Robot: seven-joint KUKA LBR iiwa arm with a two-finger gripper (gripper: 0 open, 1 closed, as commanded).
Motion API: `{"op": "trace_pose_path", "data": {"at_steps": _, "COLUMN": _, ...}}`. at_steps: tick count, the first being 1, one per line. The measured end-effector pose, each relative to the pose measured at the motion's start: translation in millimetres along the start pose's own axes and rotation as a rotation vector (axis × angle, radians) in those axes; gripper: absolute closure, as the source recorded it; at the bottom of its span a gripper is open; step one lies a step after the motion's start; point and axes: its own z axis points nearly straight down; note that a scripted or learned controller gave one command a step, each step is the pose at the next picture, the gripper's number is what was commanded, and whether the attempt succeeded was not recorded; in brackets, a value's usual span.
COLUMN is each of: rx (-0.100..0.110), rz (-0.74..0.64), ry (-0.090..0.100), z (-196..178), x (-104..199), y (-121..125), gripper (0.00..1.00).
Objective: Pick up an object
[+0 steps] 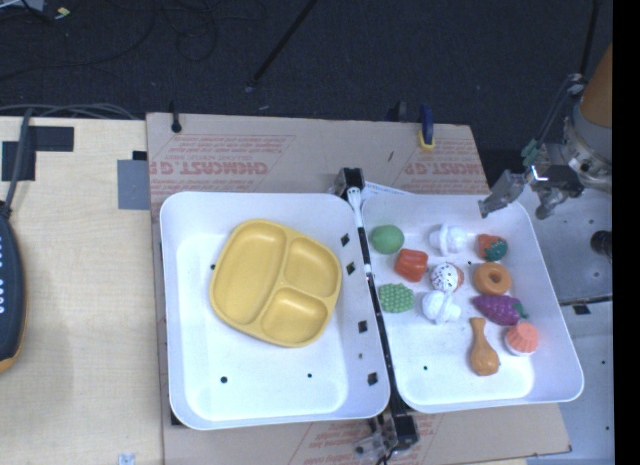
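The right bin (560,373) was crowded in its upper half: green ball (387,239), red piece (411,264), donut (491,278) and grapes (498,307) sat close together, some touching. Its near-left floor lay open. The yellow plate (275,281) took most of the left bin (190,373), leaving free room along the front.

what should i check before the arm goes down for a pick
1. Gripper above a target: not ok, it hangs over the right bin's far right corner, off the toys.
2. Fingers open: ok, they stand spread apart.
3. Nothing held already: ok, no toy sits between the fingers.
4. Target standing free: ok for the green ball, apart from its neighbours; not ok for the white toy, touching the speckled egg.
5. Yellow plate out of the way: ok, it lies in the left bin.
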Motion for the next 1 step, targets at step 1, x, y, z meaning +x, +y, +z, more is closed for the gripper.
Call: {"op": "trace_pose_path", "data": {"at_steps": 1, "rx": 0.0, "rz": -0.001, "ry": 0.001, "z": -10.0, "x": -0.2, "y": 0.3, "gripper": 1.0}}
